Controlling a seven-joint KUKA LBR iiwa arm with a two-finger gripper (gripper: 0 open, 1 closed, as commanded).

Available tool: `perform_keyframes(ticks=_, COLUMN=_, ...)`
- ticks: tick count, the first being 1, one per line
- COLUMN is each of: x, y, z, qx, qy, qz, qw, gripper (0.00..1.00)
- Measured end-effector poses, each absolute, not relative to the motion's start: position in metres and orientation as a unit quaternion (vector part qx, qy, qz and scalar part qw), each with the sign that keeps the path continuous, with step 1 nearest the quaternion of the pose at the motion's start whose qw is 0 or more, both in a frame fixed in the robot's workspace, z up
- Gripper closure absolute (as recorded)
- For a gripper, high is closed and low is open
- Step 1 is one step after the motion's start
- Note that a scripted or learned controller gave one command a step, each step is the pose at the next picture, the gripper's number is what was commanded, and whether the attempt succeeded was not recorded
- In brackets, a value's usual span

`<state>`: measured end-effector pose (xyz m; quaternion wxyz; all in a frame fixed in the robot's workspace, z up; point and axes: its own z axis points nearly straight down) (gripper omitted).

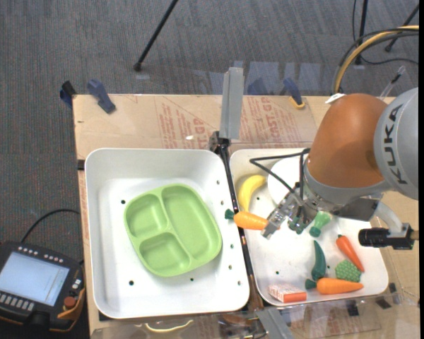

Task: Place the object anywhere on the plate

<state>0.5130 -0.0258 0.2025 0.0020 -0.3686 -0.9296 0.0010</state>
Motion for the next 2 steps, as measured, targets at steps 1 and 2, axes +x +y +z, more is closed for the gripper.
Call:
perform_keyframes(ticks=1, x=0.5166, y=0.047, z=0.1854, qx=-0.337, qy=-0.941, qz=0.001, qw=0.003, gripper=1.0)
perform_keyframes(ticks=2, x=0.5168, y=0.0469, z=0.1859, qx=-0.337, qy=-0.941, qz=0.0009, qw=0.003, gripper=0.0)
